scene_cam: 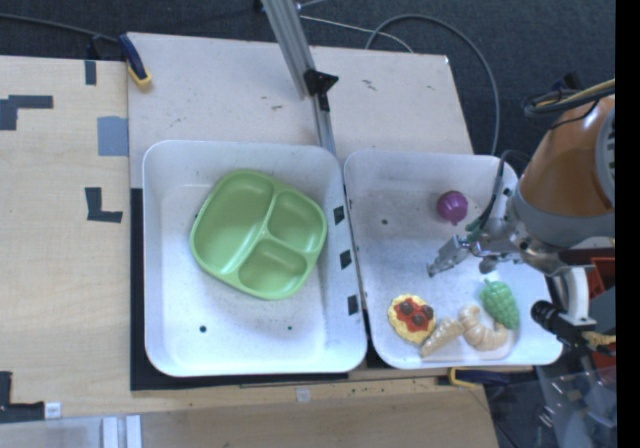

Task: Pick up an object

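The right bin point(400, 191) holds several toy foods. A purple ball point(452, 205) lies near its back. A green leafy piece point(500, 303), a round yellow piece with red dots point(411, 317) and a beige pastry-like piece point(468, 330) lie along its front. My gripper point(452, 252) hangs over the middle of this bin, just in front of the purple ball and behind the front row of toys. It is open, with nothing between its fingers. The arm's grey and orange wrist point(560, 186) covers the bin's right rim.
The left bin point(165, 266) holds a green divided plate point(260, 233). A slanted metal rod point(290, 31) runs down to the gap between the bins. Cables loop behind the right bin. A wooden bench top lies to the left.
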{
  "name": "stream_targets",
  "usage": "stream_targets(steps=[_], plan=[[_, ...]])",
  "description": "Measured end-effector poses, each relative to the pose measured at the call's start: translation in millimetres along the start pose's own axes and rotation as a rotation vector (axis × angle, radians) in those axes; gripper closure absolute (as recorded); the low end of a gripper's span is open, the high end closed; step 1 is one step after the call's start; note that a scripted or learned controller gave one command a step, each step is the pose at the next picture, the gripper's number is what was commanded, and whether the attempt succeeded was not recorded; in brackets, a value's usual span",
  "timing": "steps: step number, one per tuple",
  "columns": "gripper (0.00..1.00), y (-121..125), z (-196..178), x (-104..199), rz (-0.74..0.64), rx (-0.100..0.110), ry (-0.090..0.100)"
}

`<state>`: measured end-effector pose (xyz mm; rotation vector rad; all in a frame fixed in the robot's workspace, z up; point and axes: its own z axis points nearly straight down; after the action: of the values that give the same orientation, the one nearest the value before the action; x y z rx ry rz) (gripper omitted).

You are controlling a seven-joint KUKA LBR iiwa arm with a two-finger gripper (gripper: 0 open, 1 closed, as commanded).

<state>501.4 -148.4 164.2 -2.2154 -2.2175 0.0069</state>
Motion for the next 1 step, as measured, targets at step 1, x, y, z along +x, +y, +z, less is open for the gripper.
stream_targets(steps=[1], plan=[[0.0,3.0,59.6,-6.9,0.0,0.0,-0.001]])
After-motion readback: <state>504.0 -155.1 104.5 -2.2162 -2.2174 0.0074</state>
